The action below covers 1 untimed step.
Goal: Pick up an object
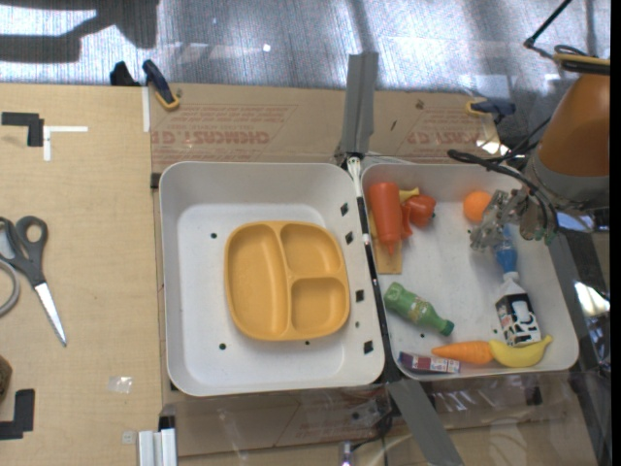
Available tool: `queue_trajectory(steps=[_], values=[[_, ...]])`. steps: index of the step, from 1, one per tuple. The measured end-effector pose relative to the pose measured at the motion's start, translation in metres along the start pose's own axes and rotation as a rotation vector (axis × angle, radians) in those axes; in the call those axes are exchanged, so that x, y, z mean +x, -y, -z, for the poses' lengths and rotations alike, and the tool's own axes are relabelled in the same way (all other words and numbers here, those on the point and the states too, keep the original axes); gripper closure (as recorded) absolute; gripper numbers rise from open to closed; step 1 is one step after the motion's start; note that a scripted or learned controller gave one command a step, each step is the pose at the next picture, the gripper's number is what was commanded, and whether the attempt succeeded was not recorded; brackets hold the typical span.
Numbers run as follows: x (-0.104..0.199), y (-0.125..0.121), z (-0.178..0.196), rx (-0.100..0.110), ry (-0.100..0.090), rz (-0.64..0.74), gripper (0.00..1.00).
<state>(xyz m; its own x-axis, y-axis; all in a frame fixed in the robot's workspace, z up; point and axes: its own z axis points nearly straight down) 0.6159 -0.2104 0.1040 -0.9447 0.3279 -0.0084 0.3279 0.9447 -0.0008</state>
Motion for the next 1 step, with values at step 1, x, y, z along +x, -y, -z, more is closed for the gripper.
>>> queue_trajectory(steps=[1], values=[[0.0009, 0.0001, -0.0005, 0.0, -0.004, 0.0, 0.0]])
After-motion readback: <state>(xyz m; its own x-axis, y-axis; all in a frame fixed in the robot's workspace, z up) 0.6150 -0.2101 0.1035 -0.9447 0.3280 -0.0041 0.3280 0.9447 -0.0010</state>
